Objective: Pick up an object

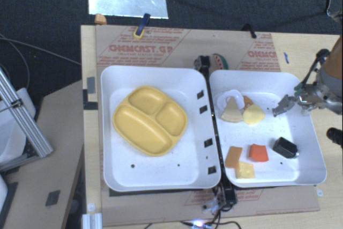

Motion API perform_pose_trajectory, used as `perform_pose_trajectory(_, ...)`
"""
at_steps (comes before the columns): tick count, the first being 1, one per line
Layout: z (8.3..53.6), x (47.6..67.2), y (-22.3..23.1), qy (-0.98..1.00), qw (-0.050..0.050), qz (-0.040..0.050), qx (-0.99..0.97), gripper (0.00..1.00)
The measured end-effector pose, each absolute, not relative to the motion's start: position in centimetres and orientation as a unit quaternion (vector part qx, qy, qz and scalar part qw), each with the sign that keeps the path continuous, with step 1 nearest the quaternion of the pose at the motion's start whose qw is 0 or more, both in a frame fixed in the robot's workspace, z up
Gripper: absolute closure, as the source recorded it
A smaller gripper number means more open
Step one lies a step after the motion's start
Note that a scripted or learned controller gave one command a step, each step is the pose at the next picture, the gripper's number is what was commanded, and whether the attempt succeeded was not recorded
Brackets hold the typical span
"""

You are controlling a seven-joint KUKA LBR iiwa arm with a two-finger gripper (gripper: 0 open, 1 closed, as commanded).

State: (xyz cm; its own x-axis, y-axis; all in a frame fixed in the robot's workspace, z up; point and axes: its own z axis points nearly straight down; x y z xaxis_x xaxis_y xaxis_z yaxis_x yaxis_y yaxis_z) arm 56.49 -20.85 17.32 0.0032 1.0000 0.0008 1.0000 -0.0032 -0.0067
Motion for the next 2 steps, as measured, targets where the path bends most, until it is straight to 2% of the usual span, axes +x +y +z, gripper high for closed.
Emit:
perform_pose_trajectory(1,9.3,49.4,-20.8,-0.708,-0.002,0.0000,-0.706,0.00)
perform_pose_trajectory(2,8.5,54.7,-20.6,-0.709,-0.003,-0.0017,-0.705,0.00)
